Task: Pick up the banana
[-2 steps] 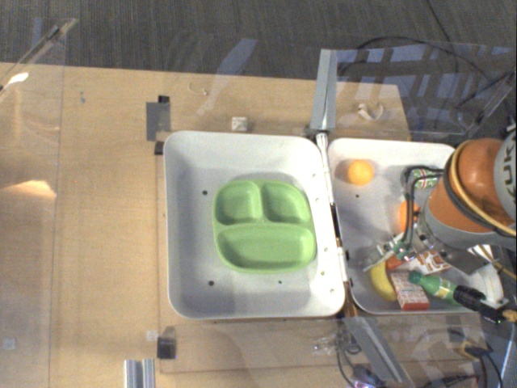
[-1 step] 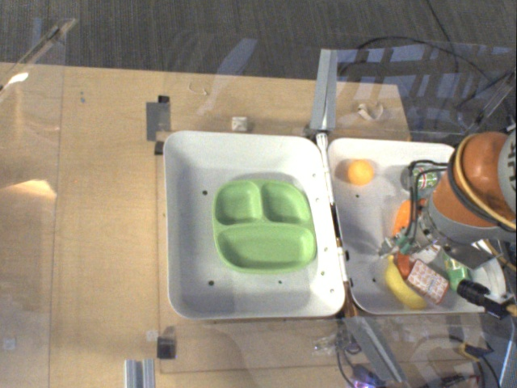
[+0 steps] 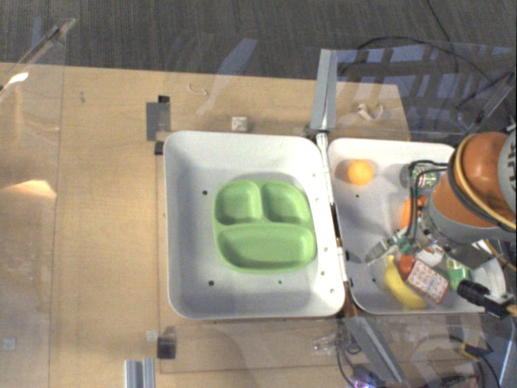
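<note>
- The gripper (image 3: 408, 249) hangs low over the near half of the right bin (image 3: 367, 293); whether its jaws are wide or narrow I cannot tell.
- The banana (image 3: 401, 288) lies along that bin's near edge, just beside a small red-and-white box (image 3: 426, 280).
- Likely trouble: the box crowds the banana, so a close could catch both or nudge it away.
- The box's print is too small to read.

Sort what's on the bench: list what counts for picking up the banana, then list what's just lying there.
For the job:
banana, in the right bin
pincer, low over that bin beside the banana

Lying about:
orange ball, right bin
green divided plate, left bin
red-and-white packet, against the banana
</note>
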Action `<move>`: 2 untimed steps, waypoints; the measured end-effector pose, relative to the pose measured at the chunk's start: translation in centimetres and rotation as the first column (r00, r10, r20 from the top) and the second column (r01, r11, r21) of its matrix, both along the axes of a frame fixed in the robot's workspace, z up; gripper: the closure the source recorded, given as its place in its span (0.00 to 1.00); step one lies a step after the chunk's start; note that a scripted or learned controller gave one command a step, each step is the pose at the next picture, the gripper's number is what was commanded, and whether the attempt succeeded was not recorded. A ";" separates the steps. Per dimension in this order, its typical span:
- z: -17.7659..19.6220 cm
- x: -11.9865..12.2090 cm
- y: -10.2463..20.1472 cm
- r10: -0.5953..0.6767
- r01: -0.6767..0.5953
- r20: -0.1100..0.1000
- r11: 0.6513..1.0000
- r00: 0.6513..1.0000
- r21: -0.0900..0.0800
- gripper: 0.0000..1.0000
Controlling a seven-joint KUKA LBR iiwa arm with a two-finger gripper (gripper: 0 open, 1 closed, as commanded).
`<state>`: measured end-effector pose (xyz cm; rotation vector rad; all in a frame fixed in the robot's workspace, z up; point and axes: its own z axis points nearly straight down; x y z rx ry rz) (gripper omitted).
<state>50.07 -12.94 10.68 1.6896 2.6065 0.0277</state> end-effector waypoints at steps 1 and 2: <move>1.1 0.3 0.1 0.002 -0.002 0.007 1.000 1.000 -0.001 1.00; 11.6 0.0 5.9 -0.135 0.135 -0.031 0.991 0.990 0.005 1.00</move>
